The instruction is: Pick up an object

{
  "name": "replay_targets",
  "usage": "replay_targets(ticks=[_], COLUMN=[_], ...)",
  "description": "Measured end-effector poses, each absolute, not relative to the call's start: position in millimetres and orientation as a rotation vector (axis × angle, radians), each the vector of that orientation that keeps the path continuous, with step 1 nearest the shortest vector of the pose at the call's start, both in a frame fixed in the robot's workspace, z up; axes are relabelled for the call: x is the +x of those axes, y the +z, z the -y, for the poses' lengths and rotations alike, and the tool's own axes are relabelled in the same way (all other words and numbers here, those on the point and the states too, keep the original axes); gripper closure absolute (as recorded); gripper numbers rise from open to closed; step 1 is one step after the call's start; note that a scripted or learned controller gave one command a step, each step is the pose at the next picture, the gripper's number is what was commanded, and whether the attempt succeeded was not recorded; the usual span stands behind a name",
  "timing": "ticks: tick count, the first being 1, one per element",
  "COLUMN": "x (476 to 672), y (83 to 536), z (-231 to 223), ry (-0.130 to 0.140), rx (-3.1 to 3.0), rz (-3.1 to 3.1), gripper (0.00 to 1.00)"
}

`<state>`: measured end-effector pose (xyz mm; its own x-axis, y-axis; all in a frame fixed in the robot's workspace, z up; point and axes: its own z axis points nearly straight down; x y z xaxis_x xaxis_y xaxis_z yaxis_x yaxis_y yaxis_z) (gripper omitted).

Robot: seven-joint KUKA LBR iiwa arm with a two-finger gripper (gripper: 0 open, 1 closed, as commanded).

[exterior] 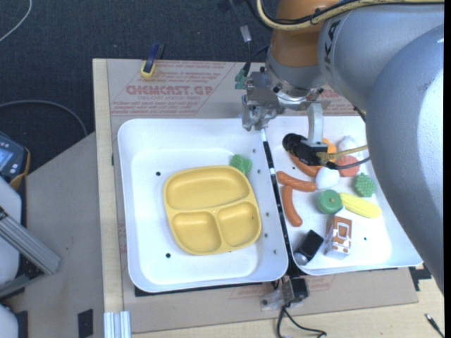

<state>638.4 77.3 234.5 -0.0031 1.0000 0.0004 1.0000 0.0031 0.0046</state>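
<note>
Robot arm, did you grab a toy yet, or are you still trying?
Nothing looks picked up yet. The gripper hangs over the back rim between the two bins, with no toy seen between its fingers. The toy food, like the corn and sausage, lies in the right bin. Reaching down, grabbing and lifting are all left.

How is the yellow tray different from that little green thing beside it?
The yellow tray is large, flat and split into three compartments; the green piece is small, lumpy and undivided. The tray fills the middle of the left bin; the green piece sits at the tray's upper right corner. Both lie in that bin.
</note>
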Motion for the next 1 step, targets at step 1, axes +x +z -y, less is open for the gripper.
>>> replay_targets(ticks=[1], x=[637.7], y=[233.8], z=[-75.5], ry=[0.001], rx=[2.219], rz=[-2.222], gripper=[1.0])
